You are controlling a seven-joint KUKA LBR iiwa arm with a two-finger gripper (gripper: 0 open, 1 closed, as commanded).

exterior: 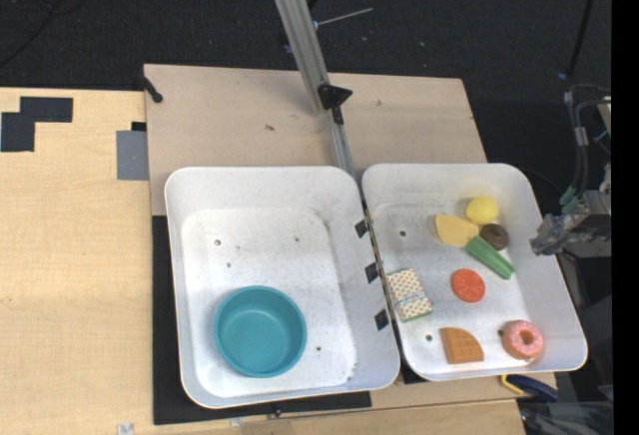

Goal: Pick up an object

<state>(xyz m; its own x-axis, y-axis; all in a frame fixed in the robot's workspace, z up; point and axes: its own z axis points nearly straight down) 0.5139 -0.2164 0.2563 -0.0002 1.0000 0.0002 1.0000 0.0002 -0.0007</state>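
Though level with the outer rim of the right bin [449,170], hangs just outside it, with nothing visibly carried in the tool [561,235]. Cannot tell whether apart or together: too small and dim at that spot. Judging by how every piece lies settled in the bins, nothing lifted yet. Whole pick left to do: reach in, settle on one piece, close, raise.

Closest to the tool: a brown round piece [495,236], dull and button-like, touching a green cylinder [490,259], smooth, lying on its side. Just beyond those, a yellow ball [482,210] and a flat yellow wedge [454,229], both matt like plastic. Further in, a red-orange disc [467,285], rounded at the edge. Nearer the front edge of the desk [70,223], a pink doughnut [522,340], ring-shaped and glossy with pale speckles, and an orange-brown slab [461,345], squarish, thin. Farthest across the same bin, a patterned block [408,294], boxy, cloth-like print. Well apart from the tool, in the left bin [260,180], a teal bowl [261,330], round, smooth, open side up. Both bins shallow, white, hard-looking, faintly speckled.
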